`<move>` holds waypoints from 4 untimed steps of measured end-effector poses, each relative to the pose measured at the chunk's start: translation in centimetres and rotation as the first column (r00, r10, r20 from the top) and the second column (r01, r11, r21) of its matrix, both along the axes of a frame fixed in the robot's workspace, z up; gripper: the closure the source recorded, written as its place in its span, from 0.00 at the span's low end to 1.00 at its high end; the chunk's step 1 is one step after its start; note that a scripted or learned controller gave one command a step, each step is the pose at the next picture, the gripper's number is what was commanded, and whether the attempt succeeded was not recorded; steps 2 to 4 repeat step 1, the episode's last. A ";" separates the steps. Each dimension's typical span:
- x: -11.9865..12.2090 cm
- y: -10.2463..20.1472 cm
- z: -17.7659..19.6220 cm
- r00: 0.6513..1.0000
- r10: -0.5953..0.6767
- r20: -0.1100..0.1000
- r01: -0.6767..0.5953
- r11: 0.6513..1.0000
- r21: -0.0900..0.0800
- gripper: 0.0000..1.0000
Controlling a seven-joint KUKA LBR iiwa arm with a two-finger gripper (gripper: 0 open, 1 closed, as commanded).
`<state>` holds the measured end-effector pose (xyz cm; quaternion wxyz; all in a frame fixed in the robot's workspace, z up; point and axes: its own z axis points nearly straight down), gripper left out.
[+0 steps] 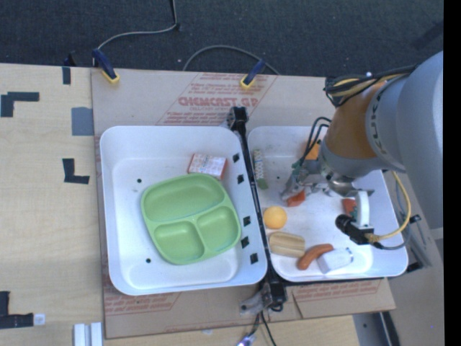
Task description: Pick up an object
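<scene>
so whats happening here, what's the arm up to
A grey arm with an orange band reaches in from the right and has its gripper low in the right bin, near that bin's upper left. An orange ball, a bread roll, a sausage and a white block lie in that bin, in front of the gripper and apart from it. The left bin holds a green tray and a small box. No item is visibly lifted.
</scene>
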<state>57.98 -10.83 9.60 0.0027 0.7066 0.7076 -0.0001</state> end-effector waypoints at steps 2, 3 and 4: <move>-2.6 6.7 8.8 1.000 0.001 -0.004 -0.001 1.000 0.004 1.00; -2.6 6.7 8.8 1.000 0.001 -0.004 -0.001 1.000 0.004 1.00; -2.6 6.7 8.8 1.000 0.001 -0.004 -0.001 1.000 0.004 1.00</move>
